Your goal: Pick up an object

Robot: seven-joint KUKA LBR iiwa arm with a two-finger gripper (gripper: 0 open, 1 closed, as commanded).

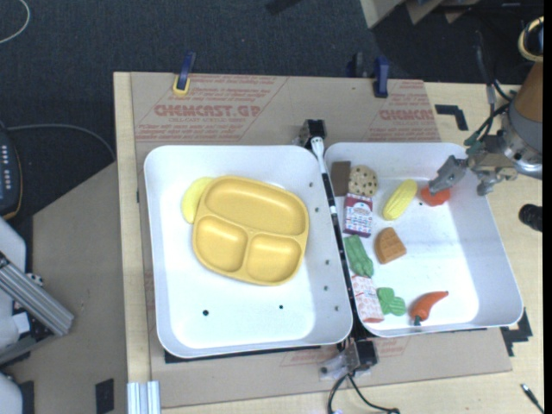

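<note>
My gripper (pixel 454 182) hangs over the far right corner of the right bin (pixel 483 257), reaching in from the right edge. A small red-orange toy tomato (pixel 435 197) sits right at its left tip, touching or nearly touching it; I cannot tell whether it is gripped. To the left of the tomato lies a yellow corn cob (pixel 399 199). Further toy foods lie in this bin: a cookie (pixel 363 179), a brown bar (pixel 340 177), a red packet (pixel 357 215), an orange bread piece (pixel 390 245), a green pod (pixel 359 255) and a red chili (pixel 429 303).
The left bin (pixel 172 257) holds a yellow divided plate (pixel 250 229) with a yellow piece (pixel 193 198) tucked at its left. A green broccoli (pixel 391 303) and a small packet (pixel 366 297) lie at the right bin's near edge. Clamps and cables line the bench's far side.
</note>
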